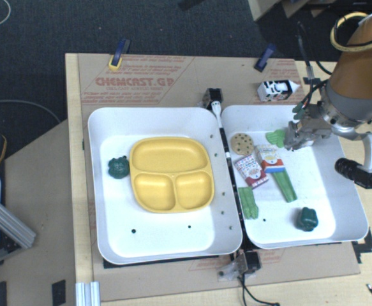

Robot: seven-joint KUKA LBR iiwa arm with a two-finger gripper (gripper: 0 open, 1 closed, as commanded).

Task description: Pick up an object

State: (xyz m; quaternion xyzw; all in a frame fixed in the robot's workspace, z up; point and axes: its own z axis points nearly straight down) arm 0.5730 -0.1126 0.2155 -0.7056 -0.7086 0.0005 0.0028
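My gripper [297, 137] hangs over the upper part of the right bin [345, 203], low and close to a light green piece [275, 137] just to its left. Left of that lies a round brown cookie [240, 143]. Below them sit a red packet [251, 170] and a small white, red and blue carton [270, 159]. A long green vegetable [286, 186] lies under the carton, and another green piece [247, 203] rests by the bin's left wall. A dark green pepper [307, 218] sits near the front right. Nothing shows between the fingers.
The left bin [103, 222] holds a yellow divided plate [171, 173] and a dark green lump [118, 167] beside it. A black and white toy [278, 90] lies on the bench behind the right bin. A black part [358, 172] of the arm overhangs the right bin's edge.
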